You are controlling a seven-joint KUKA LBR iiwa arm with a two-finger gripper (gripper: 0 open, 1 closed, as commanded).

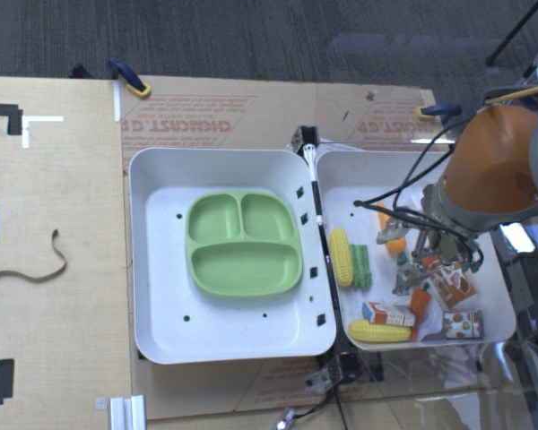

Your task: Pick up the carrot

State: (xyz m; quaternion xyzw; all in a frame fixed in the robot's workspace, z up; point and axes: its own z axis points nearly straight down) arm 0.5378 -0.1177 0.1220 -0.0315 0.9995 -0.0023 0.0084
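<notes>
So the carrot (pixel 419 305) looks to be that small orange piece lying in the right bin (pixel 341 173), lower right of the frame, tucked between a little carton (pixel 387 314) on its left and a snack packet (pixel 450 285) on its right, with a yellow corn cob (pixel 379 332) just below; it's hard to be sure where it ends because the gripper (pixel 409 272) hangs right over its top end; I'd call this the approach-to-grasp step, nothing lifted yet as far as I can see; whether the gripper is spread or closed I honestly cannot tell, too much cable and metal clutter there; next move needs a clean drop onto the carrot without snagging the packet or carton; the arm (pixel 489 168) comes in from the right edge, orange band up top, wrist pointing down and leftward into the bin; the green plate (pixel 245 245) in the left bin (pixel 148 240) sits well apart.
</notes>
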